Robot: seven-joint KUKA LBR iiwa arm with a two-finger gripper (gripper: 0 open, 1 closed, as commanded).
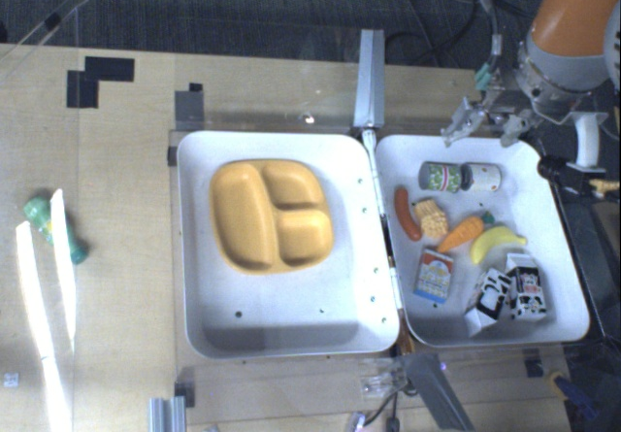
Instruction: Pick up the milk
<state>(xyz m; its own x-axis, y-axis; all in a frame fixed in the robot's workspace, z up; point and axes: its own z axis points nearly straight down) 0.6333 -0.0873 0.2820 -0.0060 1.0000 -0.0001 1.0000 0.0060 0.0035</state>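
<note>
Clutter is my risk: milk [512, 292], a black-and-white printed carton, lies tipped at the near right corner of the right bin [558, 318], touching a second small carton [435, 277] nearly and the smooth curved banana [497, 244]. My hand [488, 117] hangs over the bin's far edge, fingers spread, gripping nothing. A sloppy descent could nudge the carton or snag the banana.

You have a pale wooden bench [107, 323] carrying two shallow white bins side by side, the left bin [281, 328] and right bin [563, 318], with a green object [53, 226] lying near its left edge.
</note>
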